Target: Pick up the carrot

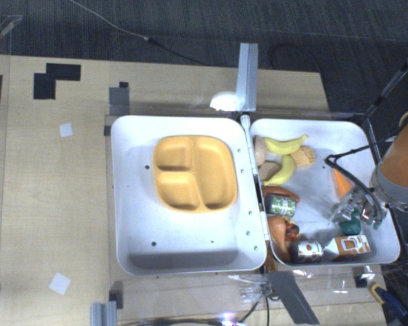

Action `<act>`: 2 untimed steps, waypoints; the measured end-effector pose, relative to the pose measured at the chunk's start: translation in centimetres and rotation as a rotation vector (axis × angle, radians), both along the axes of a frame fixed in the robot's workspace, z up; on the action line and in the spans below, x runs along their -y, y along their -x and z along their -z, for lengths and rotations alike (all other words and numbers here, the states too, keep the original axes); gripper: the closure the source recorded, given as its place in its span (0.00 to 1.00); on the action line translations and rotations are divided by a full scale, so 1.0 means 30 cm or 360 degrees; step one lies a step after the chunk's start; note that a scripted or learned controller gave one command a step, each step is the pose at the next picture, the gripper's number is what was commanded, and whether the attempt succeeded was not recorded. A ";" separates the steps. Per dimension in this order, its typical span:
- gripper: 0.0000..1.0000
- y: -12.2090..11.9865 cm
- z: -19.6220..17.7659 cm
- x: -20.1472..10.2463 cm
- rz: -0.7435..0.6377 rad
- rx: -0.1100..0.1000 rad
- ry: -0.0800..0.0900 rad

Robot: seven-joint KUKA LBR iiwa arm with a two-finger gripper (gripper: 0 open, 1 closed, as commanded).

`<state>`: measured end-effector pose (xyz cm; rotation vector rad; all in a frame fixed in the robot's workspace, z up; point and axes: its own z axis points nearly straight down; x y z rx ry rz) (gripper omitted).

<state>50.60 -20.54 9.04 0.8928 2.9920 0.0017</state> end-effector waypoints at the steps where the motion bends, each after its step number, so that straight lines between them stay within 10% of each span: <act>1: 1.00 -0.087 0.002 0.001 0.0463 -0.0005 -0.0008; 2: 1.00 -0.163 -0.244 -0.241 0.0683 -0.0008 -0.0017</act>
